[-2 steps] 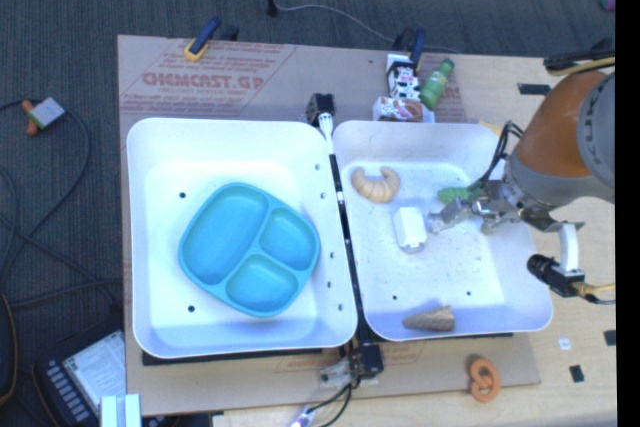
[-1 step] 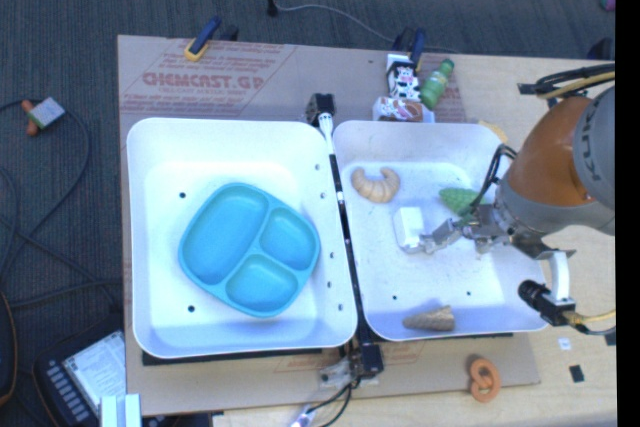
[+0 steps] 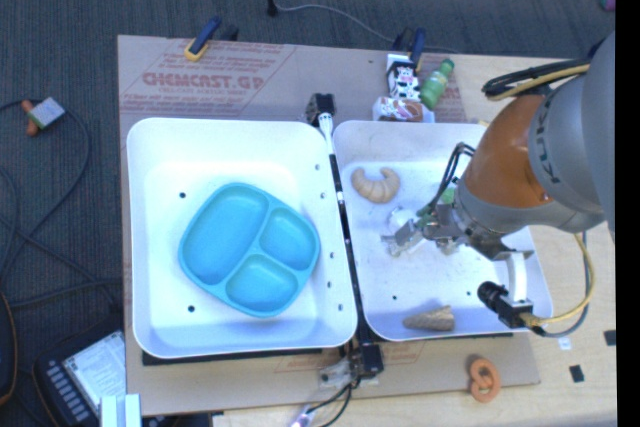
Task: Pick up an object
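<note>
Gripper low in right bin, near middle — jaw state unreadable from here. Croissant lies just up-left of it, apart (toy, likely light, stiff, smooth). Best taken across narrow middle — curved ends would slip.

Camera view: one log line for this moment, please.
arm: over right bin | gripper: low, mid-bin | croissant: up-left of it, apart | cone: near front wall | blue tray: left bin
</note>
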### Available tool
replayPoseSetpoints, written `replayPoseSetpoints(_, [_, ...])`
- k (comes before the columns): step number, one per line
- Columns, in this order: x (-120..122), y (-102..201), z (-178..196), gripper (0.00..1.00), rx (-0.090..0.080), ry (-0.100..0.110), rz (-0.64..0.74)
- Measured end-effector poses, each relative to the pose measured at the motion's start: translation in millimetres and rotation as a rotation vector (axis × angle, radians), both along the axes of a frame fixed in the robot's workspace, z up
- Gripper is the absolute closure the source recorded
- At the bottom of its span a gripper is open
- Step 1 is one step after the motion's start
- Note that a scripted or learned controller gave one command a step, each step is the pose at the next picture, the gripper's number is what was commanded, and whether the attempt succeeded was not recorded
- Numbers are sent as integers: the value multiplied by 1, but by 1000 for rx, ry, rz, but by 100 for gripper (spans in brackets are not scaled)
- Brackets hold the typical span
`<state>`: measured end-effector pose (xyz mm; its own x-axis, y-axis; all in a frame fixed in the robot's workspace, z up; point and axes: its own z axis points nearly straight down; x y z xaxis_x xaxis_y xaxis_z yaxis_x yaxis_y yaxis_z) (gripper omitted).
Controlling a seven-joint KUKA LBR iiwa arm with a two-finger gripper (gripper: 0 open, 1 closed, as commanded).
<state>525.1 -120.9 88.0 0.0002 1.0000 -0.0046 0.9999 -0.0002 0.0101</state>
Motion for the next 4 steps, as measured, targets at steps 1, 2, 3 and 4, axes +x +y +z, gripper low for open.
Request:
replayPoseSetpoints(1, [-38, 22, 0, 0, -1, -3, -2])
replayPoseSetpoints(2, [-37, 21, 11, 100, -2, -6, -2])
replayPoseSetpoints(3, [72, 85, 97, 100, 5, 8, 3])
replayPoseSetpoints(4, [-18, 122, 96, 100, 4, 12, 1])
